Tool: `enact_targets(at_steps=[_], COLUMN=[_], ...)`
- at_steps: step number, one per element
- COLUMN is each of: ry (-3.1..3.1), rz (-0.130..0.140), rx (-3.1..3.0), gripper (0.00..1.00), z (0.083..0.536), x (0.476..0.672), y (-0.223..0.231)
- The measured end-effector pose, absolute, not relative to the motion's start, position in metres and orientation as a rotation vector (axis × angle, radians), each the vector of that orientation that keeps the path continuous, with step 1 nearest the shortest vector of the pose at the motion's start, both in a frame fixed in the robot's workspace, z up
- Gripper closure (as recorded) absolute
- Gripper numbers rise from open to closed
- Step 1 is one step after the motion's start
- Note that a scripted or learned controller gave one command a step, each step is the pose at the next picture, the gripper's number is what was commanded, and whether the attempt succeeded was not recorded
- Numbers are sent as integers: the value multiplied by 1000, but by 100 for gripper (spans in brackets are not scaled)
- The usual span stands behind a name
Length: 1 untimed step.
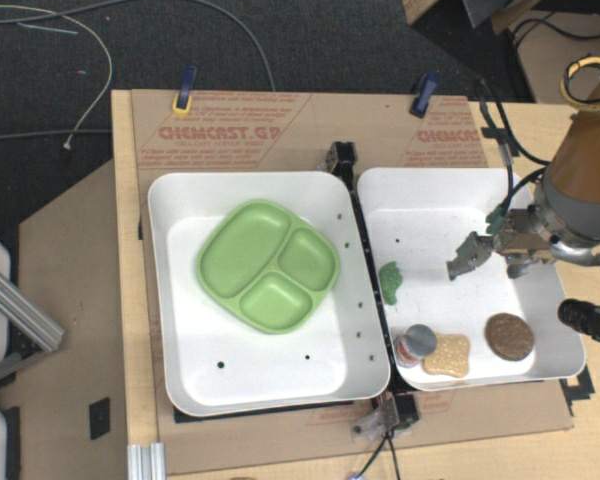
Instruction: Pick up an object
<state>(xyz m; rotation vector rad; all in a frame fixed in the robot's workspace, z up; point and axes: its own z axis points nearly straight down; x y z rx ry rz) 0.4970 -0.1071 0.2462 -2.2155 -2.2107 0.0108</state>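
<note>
I'm seeing the grey two-finger gripper (472, 256) hanging over the middle of the right shallow white bin (430, 190), reaching in from the right under the orange-banded wrist; nothing is sitting between its tips, but I cannot tell how they stand. Nearest it, the small green leafy lump (390, 281) is lying against the bin's left wall, long axis running roughly up-down in view. Along the front edge the round grey-and-red capped piece (416, 343) is touching the tan cracker-like slab (447, 356), whose long axis is running left-right. The round brown cookie-like disc (508, 336) is sitting apart to their right, no clear heading. In the left white bin (180, 268) the light green three-compartment plastic tray (268, 265) is lying tilted diagonally.
</note>
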Motion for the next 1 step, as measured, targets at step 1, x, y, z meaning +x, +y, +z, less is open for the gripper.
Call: enact_targets(at_steps=[1], ry=[-2220], rz=[0], rx=[-2219], gripper=[0], z=[251], x=[499], y=[-107])
